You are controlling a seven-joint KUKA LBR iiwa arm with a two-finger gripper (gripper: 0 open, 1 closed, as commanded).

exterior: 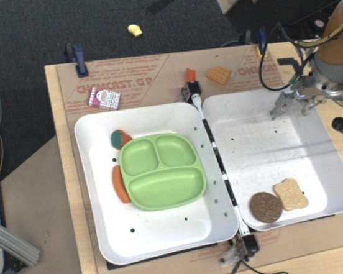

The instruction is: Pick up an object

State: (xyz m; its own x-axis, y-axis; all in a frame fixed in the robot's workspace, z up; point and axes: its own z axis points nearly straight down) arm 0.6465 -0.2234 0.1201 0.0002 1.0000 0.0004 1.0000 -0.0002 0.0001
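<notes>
My gripper (292, 105) hangs over the far right corner of the right bin (267, 152). Its fingers are spread open, one fingertip (279, 108) pointing left, and nothing is between them. A round brown cookie (265, 207) and a tan toast-shaped piece (290, 194) lie side by side, touching, at the right bin's near edge, well away from the gripper. In the left bin (107, 223) a green divided plate (161, 169) sits in the middle. An orange sausage-shaped piece (120, 184) lies along the plate's left side. A small teal and orange item (120, 138) lies at the plate's far left corner.
On the cardboard behind the bins lie a tan cracker (218, 74), a pink patterned packet (103, 97) and a small orange piece (189, 74). Cables (269, 70) run near the arm at the back right. A yellow item (135, 29) lies on the dark floor.
</notes>
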